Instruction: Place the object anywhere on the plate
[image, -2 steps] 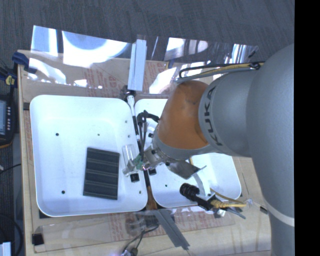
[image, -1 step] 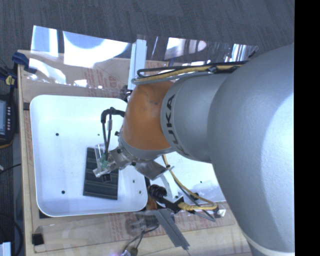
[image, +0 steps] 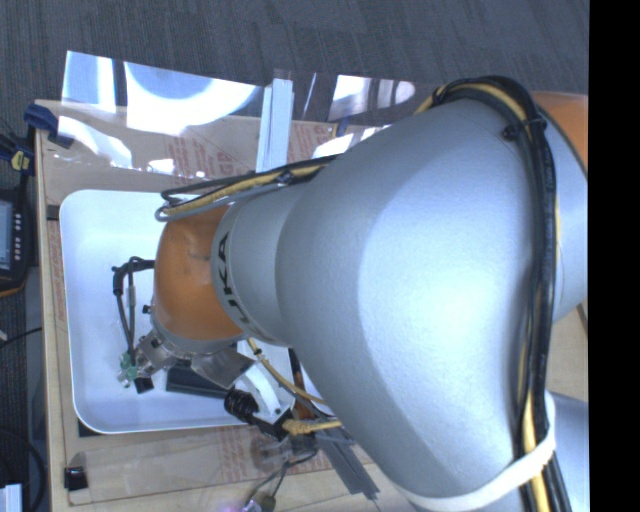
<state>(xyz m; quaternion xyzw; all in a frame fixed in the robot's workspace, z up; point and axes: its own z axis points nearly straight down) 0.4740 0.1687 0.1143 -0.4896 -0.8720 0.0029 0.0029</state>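
The grey arm with its orange band (image: 190, 285) reaches in from the right and covers most of the view. Its wrist hangs low over the left white bin (image: 85, 260). The gripper (image: 150, 365) sits under the wrist near the bin's front part; its fingers are hidden by the wrist body and cables. No plate or object can be made out; the arm covers the right bin and much of the left one.
Black cables (image: 125, 300) loop off the wrist over the left bin's floor. A clear panel (image: 160, 120) stands behind the bins. A dark device (image: 15, 235) sits at the far left edge of the bench.
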